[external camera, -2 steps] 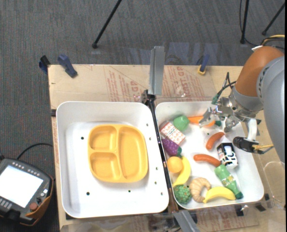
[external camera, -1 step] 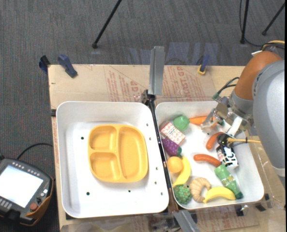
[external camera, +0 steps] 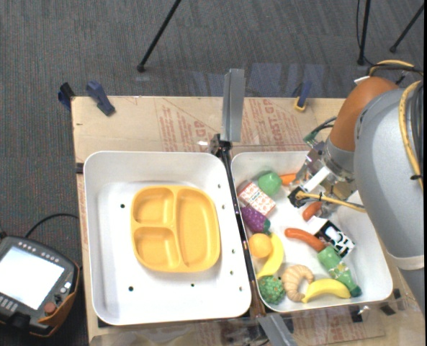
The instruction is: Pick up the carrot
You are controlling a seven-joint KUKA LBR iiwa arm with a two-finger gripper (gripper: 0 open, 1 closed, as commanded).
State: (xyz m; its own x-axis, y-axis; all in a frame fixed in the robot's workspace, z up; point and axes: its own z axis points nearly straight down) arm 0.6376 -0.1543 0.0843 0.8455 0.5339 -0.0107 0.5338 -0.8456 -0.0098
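Note:
The gripper (external camera: 310, 182) hangs low over the back of the right bin (external camera: 377, 262). A short orange piece, which looks like the carrot (external camera: 289, 179), pokes out to the left of the gripper, beside a round green toy (external camera: 268, 183). The rest of the carrot is hidden under the gripper. A small orange-red piece (external camera: 312, 210) lies just in front of the gripper; what it is I cannot make out. The arm's body covers the fingers from above, and I see nothing between them.
The right bin also holds a pink carton (external camera: 256, 197), a purple toy (external camera: 255, 218), an orange (external camera: 260, 245), two bananas (external camera: 274, 256), broccoli (external camera: 271, 288), a croissant (external camera: 297, 280) and a red chili (external camera: 304, 238). A yellow divided plate (external camera: 176, 228) lies in the left bin (external camera: 101, 265).

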